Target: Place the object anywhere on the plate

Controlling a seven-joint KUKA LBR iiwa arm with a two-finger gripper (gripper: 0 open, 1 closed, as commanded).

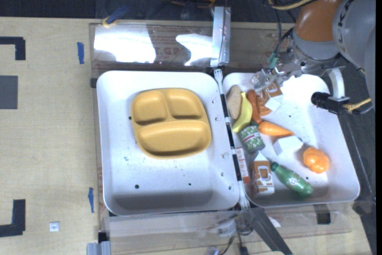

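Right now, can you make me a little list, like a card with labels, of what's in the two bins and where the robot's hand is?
left bin: holds a yellow plate with three sections, nothing on it
right bin: toy food, piled mostly along its left side
items: carrot, orange, green bottle, green can, banana, small box
gripper: over the right bin's top edge, near the pile
jaws: too cluttered to tell if open or shut
task progress: nothing placed on the plate yet
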